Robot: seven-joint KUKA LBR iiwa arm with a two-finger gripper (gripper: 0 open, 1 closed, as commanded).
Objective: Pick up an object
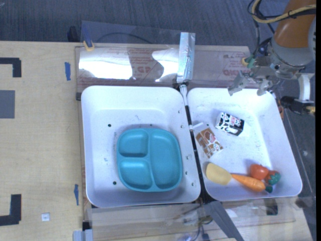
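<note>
We see the two-finger gripper (250,86) spread open and empty, poised over the right white bin's (286,134) far rim, likely to descend. Nearest below it lies the small black-and-white printed carton (230,123), a likely target.

Objects available for picking. A teal divided plate (149,159), with three compartments, is laid flat at the centre of the left bin (95,104). In the right bin (288,149), a black-and-white patterned carton (230,123) is seen toward the far middle; a small printed packet (208,140) is placed by the left wall; a yellow piece (217,173), an orange carrot (248,182) and a red tomato (259,171) are grouped touching along the near side.
</note>
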